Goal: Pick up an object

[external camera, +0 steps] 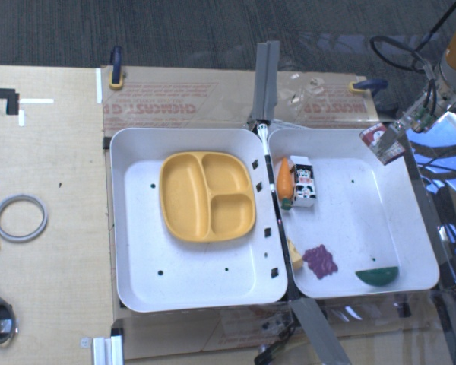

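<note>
I see the gripper (418, 116) at the right bin's (410, 226) one o'clock corner, grip state unclear, carrot (285, 179) well apart at nine o'clock.

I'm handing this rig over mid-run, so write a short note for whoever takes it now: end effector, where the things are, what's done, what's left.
End effector: at the right bin's far right corner, by its rim; a small red-and-white item shows at its tip, but grip and finger state cannot be told.
Right bin: carrot and a black-and-white carton by the divider, purple grapes, a green piece at the near right.
Left bin: yellow divided plate.
Done: no pick confirmed.
Left: grasp one object and lift it.
</note>
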